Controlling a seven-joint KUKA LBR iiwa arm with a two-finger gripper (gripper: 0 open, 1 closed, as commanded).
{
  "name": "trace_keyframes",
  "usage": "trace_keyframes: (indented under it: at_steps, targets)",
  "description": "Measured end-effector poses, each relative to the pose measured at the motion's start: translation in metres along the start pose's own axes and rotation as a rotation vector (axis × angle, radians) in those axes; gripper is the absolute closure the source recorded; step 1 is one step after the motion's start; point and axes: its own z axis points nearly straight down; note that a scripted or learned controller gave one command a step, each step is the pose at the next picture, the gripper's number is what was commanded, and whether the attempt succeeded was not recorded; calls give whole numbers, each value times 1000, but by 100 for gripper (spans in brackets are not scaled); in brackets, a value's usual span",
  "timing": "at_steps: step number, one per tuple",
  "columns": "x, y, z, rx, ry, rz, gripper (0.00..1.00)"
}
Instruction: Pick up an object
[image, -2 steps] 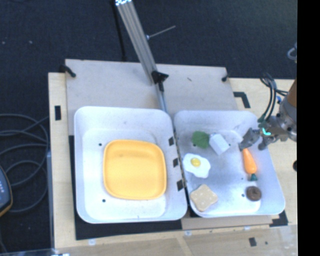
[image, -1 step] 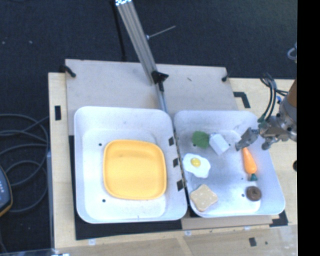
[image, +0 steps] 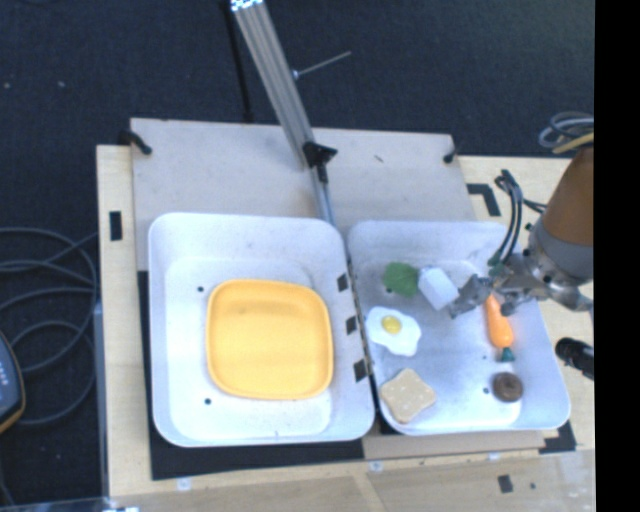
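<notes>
The right bin (image: 452, 362) holds several toy foods. An orange carrot (image: 498, 324) with a green tip lies near its right wall. A white block (image: 437, 286) sits beside a green piece (image: 401, 278) at the back. A fried egg (image: 392, 331) lies at the left, a slice of toast (image: 407, 394) at the front, and a brown round piece (image: 508, 387) at the front right. My gripper (image: 482, 297) hangs low over the bin, between the white block and the top end of the carrot. Nothing visibly sits in it.
The left bin (image: 170, 300) holds a yellow square plate (image: 269, 338). A slanted metal pole (image: 285, 90) rises from the back, between the bins. The arm's orange band (image: 572, 205) and cables hang over the right bin's far right corner.
</notes>
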Motion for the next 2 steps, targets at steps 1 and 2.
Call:
trace_keyframes:
  at_steps: [1, 2]
  targets:
    - [5, 5, 45, -1, 0, 0, 0]
    - [5, 4, 97, 0, 0, 1, 0]
